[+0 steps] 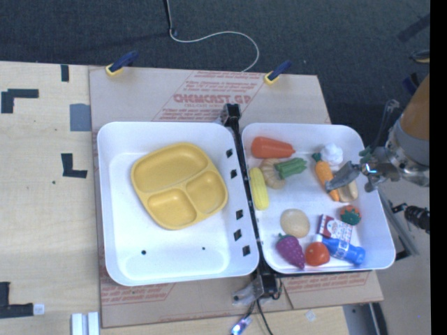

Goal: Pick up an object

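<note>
The gripper (353,176) hangs at the right bin's (380,253) right rim, touching nothing; whether its fingers are open or shut I cannot tell. Just beside it lies a toy carrot (323,172), a white piece (331,153) above that. Further left in that bin are an orange pepper (272,147), corn (259,188) and purple grapes (290,250). The left bin (167,260) holds a yellow divided plate (179,185). Cardboard (202,96) beneath reads "CHEMCAST GP"; dark carpet (77,16) lies beyond.
</note>
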Available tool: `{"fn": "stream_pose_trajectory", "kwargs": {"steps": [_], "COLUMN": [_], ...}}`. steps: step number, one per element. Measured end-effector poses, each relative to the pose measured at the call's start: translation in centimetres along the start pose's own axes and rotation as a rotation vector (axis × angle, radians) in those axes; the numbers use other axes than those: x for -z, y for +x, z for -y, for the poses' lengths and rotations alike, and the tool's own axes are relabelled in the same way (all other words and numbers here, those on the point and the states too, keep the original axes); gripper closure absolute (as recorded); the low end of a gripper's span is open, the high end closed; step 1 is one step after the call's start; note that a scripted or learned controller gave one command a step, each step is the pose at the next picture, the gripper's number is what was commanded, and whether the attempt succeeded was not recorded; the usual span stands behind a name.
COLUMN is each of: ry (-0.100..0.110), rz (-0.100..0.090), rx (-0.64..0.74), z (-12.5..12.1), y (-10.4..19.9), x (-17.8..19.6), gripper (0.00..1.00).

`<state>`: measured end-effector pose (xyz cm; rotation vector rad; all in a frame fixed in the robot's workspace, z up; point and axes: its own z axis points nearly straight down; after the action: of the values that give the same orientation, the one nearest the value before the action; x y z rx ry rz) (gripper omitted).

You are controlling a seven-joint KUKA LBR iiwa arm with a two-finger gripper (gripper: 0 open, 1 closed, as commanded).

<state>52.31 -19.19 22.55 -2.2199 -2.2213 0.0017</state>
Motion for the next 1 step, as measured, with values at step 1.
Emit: {"fn": "stream_pose_trajectory", "kwargs": {"steps": [1], "ry": [0.008], "rz": [-0.005], "rx": [0.003], "z": [4.23], "y": [7.22], "x": [-4.78], "gripper": [0.0]}}
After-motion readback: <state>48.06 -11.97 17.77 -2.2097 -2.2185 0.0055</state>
